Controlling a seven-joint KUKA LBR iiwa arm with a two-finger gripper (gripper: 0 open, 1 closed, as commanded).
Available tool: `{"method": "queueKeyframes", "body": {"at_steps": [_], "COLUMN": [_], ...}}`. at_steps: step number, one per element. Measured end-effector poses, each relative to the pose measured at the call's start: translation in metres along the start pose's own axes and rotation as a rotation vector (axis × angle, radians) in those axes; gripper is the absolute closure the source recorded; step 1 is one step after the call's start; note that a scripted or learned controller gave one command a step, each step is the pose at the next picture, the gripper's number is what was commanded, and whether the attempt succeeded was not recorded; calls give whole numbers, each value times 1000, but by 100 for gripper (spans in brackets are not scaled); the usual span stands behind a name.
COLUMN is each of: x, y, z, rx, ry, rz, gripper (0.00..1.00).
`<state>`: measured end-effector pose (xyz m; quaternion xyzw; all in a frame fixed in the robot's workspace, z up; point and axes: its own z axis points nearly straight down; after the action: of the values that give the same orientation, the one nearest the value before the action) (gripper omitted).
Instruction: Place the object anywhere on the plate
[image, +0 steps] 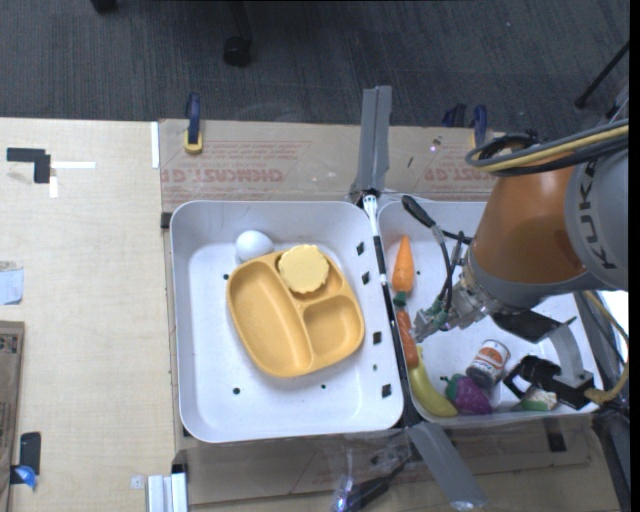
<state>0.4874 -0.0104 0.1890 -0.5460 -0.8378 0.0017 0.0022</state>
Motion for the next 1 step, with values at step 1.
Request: {"method": "queueKeyframes", "body": {"at_steps": [1], "x": [-79], "y": [-45], "z": [19], "rx": [-2], "ry": [0], "rz": [-129], "gripper": [100]}}
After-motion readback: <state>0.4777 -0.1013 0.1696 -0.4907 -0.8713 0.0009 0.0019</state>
